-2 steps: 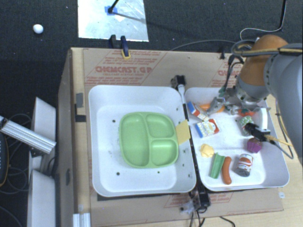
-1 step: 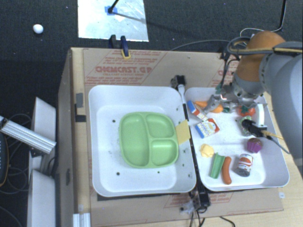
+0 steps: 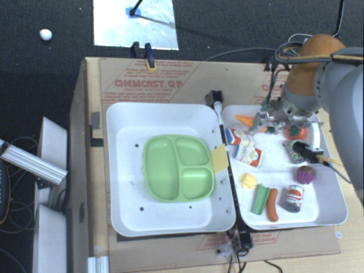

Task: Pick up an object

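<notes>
right bin (image 3: 339, 208): crowded, narrow gaps between items | left bin (image 3: 122, 169): green tray (image 3: 177, 168) mid-floor, margins open

A dark-floored workspace seen from above, with a bench set on it.

The floor (image 3: 45, 10) was dark and speckled, like carpet; a pale, shiny square sheet (image 3: 135, 15) lay on it beyond the bench, with a small blue mark (image 3: 133, 12) near its middle and a thin dark line running from that mark toward the upper right; a small white ball (image 3: 45, 35) rested on the floor well to the left of the sheet; the bench top (image 3: 170, 81) was brown board printed with red lettering; pale metal framing (image 3: 34, 166) stood at the bench's left side; a thin black cable (image 3: 342, 1) hung at the upper right.
</notes>
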`<state>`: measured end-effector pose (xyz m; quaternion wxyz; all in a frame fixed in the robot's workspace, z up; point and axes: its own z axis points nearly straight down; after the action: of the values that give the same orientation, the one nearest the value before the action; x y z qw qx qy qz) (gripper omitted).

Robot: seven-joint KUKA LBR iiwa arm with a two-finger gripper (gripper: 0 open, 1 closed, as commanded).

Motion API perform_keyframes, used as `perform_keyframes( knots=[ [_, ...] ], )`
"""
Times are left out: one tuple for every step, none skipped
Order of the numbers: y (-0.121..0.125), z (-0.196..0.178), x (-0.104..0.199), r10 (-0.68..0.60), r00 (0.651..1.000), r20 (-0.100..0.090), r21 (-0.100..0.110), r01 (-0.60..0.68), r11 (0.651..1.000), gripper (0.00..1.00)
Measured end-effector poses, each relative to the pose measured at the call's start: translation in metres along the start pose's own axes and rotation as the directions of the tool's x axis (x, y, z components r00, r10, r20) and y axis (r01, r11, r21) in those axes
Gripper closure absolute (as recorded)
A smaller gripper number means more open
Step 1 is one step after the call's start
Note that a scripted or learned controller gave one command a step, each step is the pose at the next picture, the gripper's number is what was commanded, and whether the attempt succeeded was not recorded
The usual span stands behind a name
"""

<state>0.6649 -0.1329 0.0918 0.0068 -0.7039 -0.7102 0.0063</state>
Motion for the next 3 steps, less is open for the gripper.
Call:
perform_keyframes(
  knots=[
    [-0.023,-0.107,0.066,0.004,1.0,0.001,-0.025,-0.004,1.0,1.0],
    [-0.023,-0.105,0.066,0.005,1.0,0.001,-0.022,-0.005,1.0,0.0],
    [-0.005,-0.025,0.012,0.008,1.0,0.002,-0.018,-0.008,1.0,0.0]
  ],
)
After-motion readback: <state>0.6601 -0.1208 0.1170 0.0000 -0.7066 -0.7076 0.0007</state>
